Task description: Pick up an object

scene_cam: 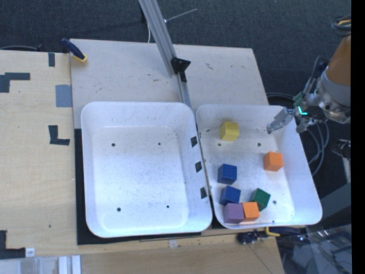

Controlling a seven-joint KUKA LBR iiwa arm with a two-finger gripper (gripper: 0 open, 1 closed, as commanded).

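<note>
Tool (283, 120) is parked over the right bin's (305, 178) far right rim, nothing seen between its fingers; how open it is can't be told. Yellow cube (230, 131) sits to its left, orange cube (273, 161) just below, other cubes clustered further below.

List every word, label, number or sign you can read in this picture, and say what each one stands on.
No text can be read anywhere.
The blocks, such as the yellow block and the orange block, have plain faces.
The white bins bear dark specks, no letters.
The tape pieces on the wooden bench are blank.
The gripper shows no legible marking.
</note>
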